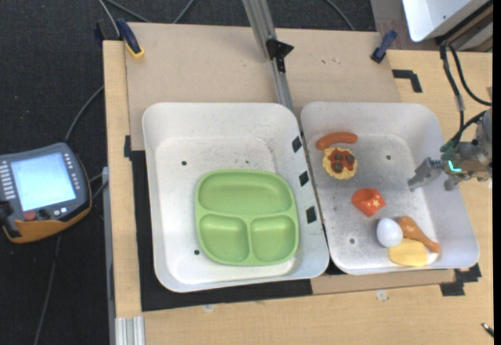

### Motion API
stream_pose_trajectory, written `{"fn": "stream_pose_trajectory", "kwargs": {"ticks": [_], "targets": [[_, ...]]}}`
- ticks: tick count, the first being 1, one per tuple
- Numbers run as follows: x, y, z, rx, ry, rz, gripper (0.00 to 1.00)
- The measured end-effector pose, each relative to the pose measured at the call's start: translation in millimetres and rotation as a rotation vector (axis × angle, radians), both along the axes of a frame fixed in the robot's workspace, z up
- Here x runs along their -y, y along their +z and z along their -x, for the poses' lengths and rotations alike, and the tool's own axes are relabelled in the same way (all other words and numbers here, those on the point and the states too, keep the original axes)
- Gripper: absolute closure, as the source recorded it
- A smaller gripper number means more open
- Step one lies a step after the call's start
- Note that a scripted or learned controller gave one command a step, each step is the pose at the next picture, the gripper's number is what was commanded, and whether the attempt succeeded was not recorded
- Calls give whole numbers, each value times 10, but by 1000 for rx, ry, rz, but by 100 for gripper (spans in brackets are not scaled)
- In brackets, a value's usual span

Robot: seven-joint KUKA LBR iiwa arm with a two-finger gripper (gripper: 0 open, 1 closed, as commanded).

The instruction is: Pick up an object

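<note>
Judging by the layout, picking has not begun: nothing is lifted, and every object lies in its bin on the desk (196, 62). Left bin (164, 179), smooth white plastic, carries a glossy green divided plate (246, 217) at its near half. Right bin (438, 140) holds toy food: a sausage (337, 139) near the far-left corner, a tart (340, 163), a red piece (368, 200), a drumstick (417, 233), a yellow wedge (412, 256), a white egg (389, 231). The jaws (438, 173) sit at the right rim; whether released or clenched, I cannot tell.
</note>
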State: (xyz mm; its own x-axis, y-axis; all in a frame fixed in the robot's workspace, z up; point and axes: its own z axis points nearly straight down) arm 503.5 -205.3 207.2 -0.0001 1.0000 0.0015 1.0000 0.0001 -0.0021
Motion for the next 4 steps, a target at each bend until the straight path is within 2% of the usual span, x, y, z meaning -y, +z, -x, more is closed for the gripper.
{"fn": "stream_pose_trajectory", "kwargs": {"ticks": [1, 2, 3, 4], "targets": [[0, 3, -3, 1, 0, 0, 0], [-114, -530, -2, -5, 0, -3, 0], [-141, -1086, -78, 2, 1, -6, 0], [-140, -1125, -132, 10, 2, -4, 0]]}}
